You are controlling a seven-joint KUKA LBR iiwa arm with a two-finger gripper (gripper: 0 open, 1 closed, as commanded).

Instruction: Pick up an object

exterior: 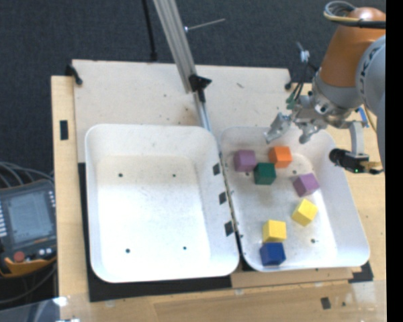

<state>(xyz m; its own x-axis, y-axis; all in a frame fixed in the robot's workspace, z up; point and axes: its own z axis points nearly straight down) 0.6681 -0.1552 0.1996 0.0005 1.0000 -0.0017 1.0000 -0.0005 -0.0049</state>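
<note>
Setting: dark carpeted floor around a pale wooden bench [121, 89], viewed from above at a slant.
Bins: two shallow white bins side by side; the left bin [154, 136] carries no blocks, the right bin [352, 240] carries all of them.
Arm: grey with an orange band [346, 52], reaching in from the right, wrist over the right bin's far edge.
Jaws: gripper [292, 131] with fingers spread apart, nothing between them, hanging above the bin floor.
Nearest object: orange block [280, 155], just below and slightly left of the gap between the jaws, toward the camera.
Neighbours: green block [264, 174] touching or nearly touching the orange one; purple block [244, 159] just beside it to the left.
Others: second purple block [305, 184], two yellow blocks [305, 212] [275, 230] and blue block [272, 253], all further toward the near rim.
Assessment: pick not yet made; a short descent toward the orange block appears the likeliest move.
Risk: crowding by the green block may foul one finger.
</note>
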